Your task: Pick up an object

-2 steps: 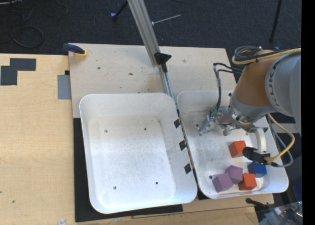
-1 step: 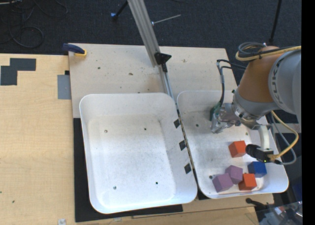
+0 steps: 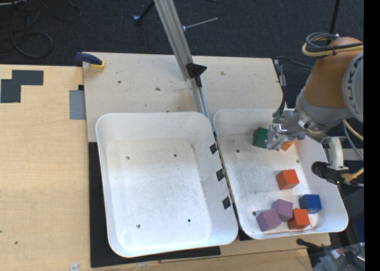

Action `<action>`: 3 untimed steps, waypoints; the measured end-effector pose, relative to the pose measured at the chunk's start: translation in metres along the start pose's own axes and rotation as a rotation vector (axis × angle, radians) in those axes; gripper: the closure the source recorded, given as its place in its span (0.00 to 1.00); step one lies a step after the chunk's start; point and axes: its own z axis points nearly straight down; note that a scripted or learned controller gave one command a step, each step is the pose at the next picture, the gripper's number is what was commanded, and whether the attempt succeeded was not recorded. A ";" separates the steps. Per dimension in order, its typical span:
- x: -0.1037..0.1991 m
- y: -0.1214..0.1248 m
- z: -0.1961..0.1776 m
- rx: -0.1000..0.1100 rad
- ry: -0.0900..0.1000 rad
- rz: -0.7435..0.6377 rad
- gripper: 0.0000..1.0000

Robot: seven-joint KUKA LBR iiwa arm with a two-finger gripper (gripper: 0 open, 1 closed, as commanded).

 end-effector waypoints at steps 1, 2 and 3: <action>-0.001 0.001 -0.035 0.002 0.001 -0.006 1.00; 0.041 -0.008 -0.035 0.008 0.003 -0.009 1.00; 0.099 -0.021 -0.043 0.007 0.005 -0.011 1.00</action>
